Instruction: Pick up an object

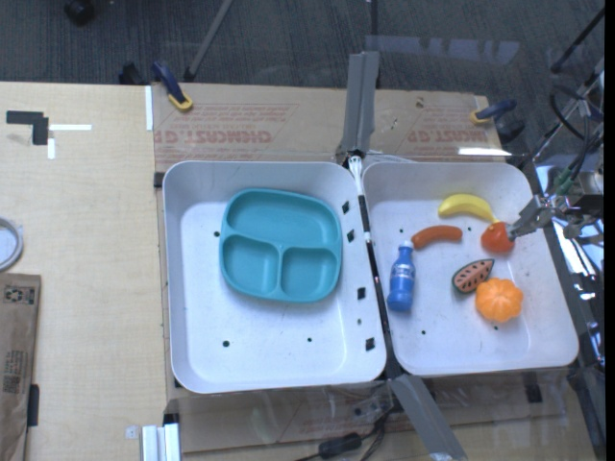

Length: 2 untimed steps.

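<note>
Tomato [496, 238] at three o'clock in right bin [423, 353], just below banana [466, 206], touched by gripper [527, 224] from two o'clock, finger spread impossible to tell; approach step, next calling for closing squarely and lifting.

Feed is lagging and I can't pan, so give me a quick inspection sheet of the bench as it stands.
Surface: two white bins, left bin, right bin, on a wooden bench.
Job's things: right bin holds banana, sausage, tomato, bottle, melon slice, orange.
Clutter: teal tray in left bin.
Grippers: claw at the tomato; grip cannot be told.
Cables: some at right edge.
Surroundings: clamps, tape roll, carpet.
</note>
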Tool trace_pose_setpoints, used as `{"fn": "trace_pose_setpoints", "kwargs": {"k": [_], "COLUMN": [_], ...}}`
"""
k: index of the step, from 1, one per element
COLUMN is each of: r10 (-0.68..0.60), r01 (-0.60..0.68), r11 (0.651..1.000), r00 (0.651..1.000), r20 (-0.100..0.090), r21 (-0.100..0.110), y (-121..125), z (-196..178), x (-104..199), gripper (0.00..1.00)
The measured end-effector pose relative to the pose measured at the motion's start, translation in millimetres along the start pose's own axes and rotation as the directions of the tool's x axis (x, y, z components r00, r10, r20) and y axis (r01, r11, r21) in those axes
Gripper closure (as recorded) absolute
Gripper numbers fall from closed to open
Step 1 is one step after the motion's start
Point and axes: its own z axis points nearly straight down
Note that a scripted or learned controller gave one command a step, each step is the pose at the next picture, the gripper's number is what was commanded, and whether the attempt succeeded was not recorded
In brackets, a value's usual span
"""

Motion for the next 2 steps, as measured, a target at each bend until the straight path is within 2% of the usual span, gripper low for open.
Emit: {"fn": "trace_pose_setpoints", "kwargs": {"k": [1, 2], "r10": [0.003, 0.006], "r01": [-0.003, -0.006], "r11": [1.0, 1.0], "r00": [1.0, 1.0], "r20": [-0.001, -0.001], "r21": [-0.001, -0.001], "y": [-45.4, -45.1], "z": [177.4, 168.8], "x": [9.3, 8.7], "gripper": [0.0, 1.0]}}
